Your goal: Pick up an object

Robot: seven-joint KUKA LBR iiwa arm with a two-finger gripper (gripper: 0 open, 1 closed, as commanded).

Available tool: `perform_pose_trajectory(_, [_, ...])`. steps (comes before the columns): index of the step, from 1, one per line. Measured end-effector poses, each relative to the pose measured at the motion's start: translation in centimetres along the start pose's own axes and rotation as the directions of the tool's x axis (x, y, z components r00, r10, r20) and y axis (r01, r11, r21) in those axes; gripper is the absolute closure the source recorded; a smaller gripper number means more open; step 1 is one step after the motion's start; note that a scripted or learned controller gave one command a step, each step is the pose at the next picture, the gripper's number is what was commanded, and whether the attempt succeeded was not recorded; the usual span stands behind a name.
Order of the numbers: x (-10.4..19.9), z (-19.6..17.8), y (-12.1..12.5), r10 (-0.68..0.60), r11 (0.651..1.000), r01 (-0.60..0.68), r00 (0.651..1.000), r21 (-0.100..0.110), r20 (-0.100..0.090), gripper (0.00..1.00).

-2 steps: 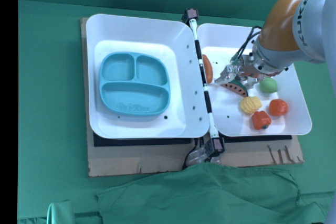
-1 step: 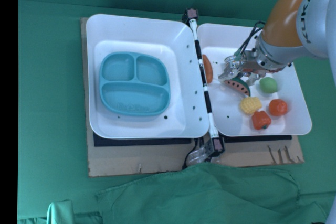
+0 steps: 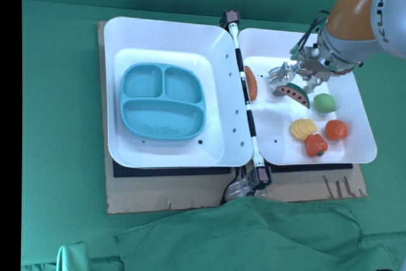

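Camera view: the claw (image 3: 293,77) hangs over the right bin (image 3: 361,130), directly above the watermelon slice (image 3: 292,93); whether it is open or gripping cannot be told. Risk: the thin, tilted slice could slip out or be nudged toward the green ball (image 3: 324,102).

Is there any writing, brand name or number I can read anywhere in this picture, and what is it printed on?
"KUK": dark letters on the grey arm at the picture's right edge; the word is cut off by the frame.
Embossed mark on the front rim of the blue divided plate: too faint to read.
Black and white divider bar between the bins: plain bands, no characters legible.
Nothing readable on the toy foods or the white bins.
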State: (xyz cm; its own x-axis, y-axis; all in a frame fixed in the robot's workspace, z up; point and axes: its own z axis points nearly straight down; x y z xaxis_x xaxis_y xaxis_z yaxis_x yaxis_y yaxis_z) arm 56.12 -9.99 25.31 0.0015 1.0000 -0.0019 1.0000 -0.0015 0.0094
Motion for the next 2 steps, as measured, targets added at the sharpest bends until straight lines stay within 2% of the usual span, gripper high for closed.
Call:
perform_pose_trajectory(1, [0.7,-5.0,0.7,0.0,1.0,0.0,1.0,0.0,0.0,1.0])
perform_pose_trajectory(2, [-0.2,-11.2,1.2,0.001,1.0,-0.001,1.0,-0.003,0.001,1.0])
